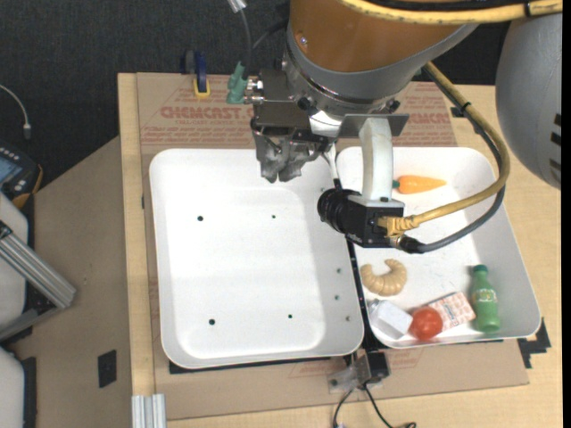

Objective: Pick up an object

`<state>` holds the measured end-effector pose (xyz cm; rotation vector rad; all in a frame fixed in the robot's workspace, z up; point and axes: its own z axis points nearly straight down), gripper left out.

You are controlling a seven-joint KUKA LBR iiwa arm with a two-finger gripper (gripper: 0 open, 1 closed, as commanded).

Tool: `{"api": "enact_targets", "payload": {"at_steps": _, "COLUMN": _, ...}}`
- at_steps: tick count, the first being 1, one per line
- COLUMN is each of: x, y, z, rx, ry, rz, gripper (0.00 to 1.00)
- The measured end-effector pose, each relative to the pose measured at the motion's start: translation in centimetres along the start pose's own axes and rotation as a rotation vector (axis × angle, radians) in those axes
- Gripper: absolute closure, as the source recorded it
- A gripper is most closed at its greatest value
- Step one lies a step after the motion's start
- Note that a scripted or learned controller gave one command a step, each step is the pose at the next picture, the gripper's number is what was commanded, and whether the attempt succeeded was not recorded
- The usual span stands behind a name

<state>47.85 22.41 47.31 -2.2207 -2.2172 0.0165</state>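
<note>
A cardboard-topped bench (125, 239) against a dark backdrop carries two shallow white bins side by side. The grey arm (375, 25) with its orange band looms in from the upper right, its gripper (284, 163) hanging over the far edge of the left bin (250, 266), at about 12 o'clock of that bin. Whether the fingers are spread or clenched cannot be told from this angle, and nothing is seen between them. The objects lie in the right bin (508, 266): an orange carrot (419, 185) at 12 o'clock, a tan croissant (385, 277) near the centre, a red tomato (426, 323) at 6 o'clock touching a red-and-white packet (455, 308), and a green bottle (484, 299) at 4 o'clock.
</note>
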Motion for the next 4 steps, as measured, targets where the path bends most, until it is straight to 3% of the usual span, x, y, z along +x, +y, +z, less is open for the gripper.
{"api": "enact_targets", "payload": {"at_steps": 2, "x": 0.1, "y": 0.1, "z": -2.6, "rx": -0.014, "ry": 0.007, "rz": -0.001, "gripper": 1.0}}
{"api": "enact_targets", "payload": {"at_steps": 3, "x": 0.0, "y": 0.0, "z": 0.6, "rx": -0.004, "ry": 0.003, "rz": -0.001, "gripper": 1.0}}
{"api": "enact_targets", "payload": {"at_steps": 4, "x": 0.0, "y": 0.0, "z": 17.2, "rx": 0.008, "ry": -0.003, "rz": 0.0, "gripper": 1.0}}
